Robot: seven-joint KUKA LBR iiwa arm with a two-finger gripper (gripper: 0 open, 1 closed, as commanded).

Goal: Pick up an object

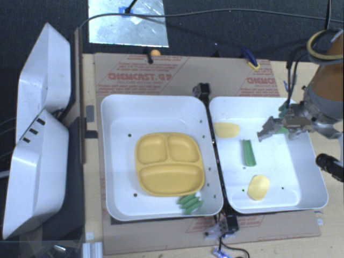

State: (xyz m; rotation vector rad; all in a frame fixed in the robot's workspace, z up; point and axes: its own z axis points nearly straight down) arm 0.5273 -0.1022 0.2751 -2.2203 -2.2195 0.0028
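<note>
My gripper [267, 130] hangs over the right bin [303, 195], near its upper middle, with its fingers pointing left. Nothing shows between them. Below and left of the fingertips lies a green stick [248, 152] on the bin floor. A pale yellow flat piece [226, 129] rests at the bin's upper left, and a yellow lemon-like object [258, 187] sits near the front.
The left bin [115, 144] holds a yellow divided plate [169, 163] and a green pea pod [190, 202] at its front edge. A black clamp [202, 90] joins the bins at the back. White housings [37, 128] stand to the far left.
</note>
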